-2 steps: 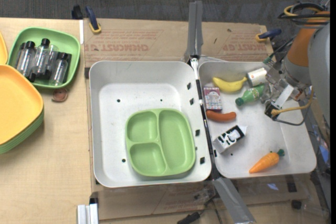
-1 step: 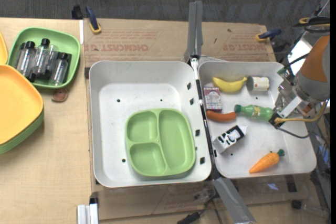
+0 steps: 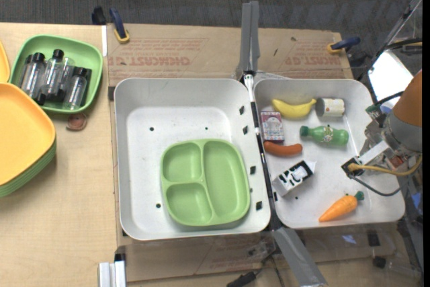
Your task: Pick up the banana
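The yellow banana (image 3: 293, 107) lies in the right bin (image 3: 376, 215), near its far left corner, curved side toward me. My gripper (image 3: 375, 136) hangs over the bin's right rim, well to the right of the banana and apart from it. A green bottle (image 3: 326, 136) and a small white can (image 3: 330, 106) lie between the two. Nothing shows in the gripper.
The right bin also holds a pink carton (image 3: 271, 126), a red sausage (image 3: 283, 149), a black-and-white carton (image 3: 296, 177) and a carrot (image 3: 339, 207). A green divided plate (image 3: 205, 181) sits in the left bin (image 3: 134, 144). A green tray of bottles (image 3: 57, 74) and orange plates (image 3: 23, 141) stand far left.
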Tool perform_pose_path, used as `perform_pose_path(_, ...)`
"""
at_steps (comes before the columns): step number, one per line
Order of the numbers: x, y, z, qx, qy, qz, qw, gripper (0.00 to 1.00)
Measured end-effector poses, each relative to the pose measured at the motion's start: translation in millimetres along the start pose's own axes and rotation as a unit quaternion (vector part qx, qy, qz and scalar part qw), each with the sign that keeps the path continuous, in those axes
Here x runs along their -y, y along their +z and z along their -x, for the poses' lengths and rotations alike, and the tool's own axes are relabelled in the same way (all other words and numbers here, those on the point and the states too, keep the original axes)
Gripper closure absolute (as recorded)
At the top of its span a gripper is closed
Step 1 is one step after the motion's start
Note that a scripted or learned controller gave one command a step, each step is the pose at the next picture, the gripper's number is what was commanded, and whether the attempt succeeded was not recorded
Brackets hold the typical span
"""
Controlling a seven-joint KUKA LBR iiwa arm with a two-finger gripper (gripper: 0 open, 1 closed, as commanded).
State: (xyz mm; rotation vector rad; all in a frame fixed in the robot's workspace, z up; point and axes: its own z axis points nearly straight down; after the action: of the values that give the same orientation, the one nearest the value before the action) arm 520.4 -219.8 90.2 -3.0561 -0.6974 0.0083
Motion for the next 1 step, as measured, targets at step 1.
perform_pose_path(1,19.1,-2.9,39.9,0.0,0.084,0.002,0.9965,1.0)
